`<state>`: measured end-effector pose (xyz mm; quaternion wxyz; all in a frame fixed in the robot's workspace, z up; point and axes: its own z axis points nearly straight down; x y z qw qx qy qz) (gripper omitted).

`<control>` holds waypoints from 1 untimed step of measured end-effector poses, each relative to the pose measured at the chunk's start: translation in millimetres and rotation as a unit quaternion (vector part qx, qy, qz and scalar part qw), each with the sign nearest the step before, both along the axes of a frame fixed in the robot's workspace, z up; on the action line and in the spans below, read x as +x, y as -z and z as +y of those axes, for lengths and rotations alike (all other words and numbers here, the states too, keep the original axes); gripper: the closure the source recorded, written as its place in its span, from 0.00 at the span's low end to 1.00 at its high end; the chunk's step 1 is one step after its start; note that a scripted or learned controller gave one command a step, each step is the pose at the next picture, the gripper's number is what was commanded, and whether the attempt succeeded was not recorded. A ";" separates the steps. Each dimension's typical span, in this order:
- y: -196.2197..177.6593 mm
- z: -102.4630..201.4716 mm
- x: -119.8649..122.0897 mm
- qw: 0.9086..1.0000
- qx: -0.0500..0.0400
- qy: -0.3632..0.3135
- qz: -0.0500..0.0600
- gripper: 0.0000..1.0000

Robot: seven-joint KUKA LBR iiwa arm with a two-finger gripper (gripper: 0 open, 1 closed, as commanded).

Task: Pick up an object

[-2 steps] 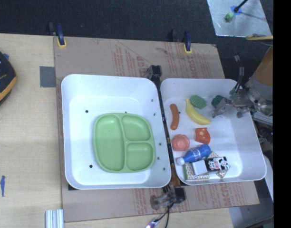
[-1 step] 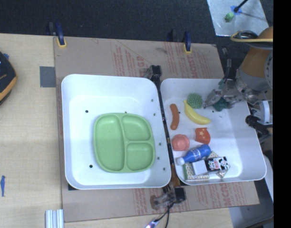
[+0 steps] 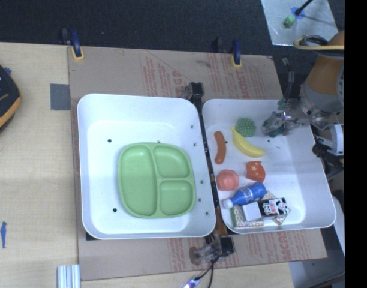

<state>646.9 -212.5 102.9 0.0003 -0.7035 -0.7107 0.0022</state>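
Note:
The right bin [image 3: 309, 179] holds several small objects. A green bumpy ball [image 3: 246, 126] lies near its back, with a yellow banana [image 3: 247, 144] just in front of it and a brown sausage [image 3: 220, 147] to the left. Farther forward are a pink round object [image 3: 228, 179], a red object [image 3: 255, 171], a blue bottle [image 3: 248, 195] and small printed boxes [image 3: 264, 210]. My gripper [image 3: 276, 125] hangs low over the back of the right bin, just right of the green ball. I see nothing held in it.
The left bin [image 3: 93, 161] holds a green divided plate [image 3: 156, 180]. The arm [image 3: 321, 89] reaches in from the upper right. A yellow and black device [image 3: 0, 98] lies at the bench's left edge. Clamps [image 3: 235, 51] pin the cardboard at the back.

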 end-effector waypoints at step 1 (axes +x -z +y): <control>-17.7 40.9 9.8 1.000 0.001 0.002 -0.002 1.00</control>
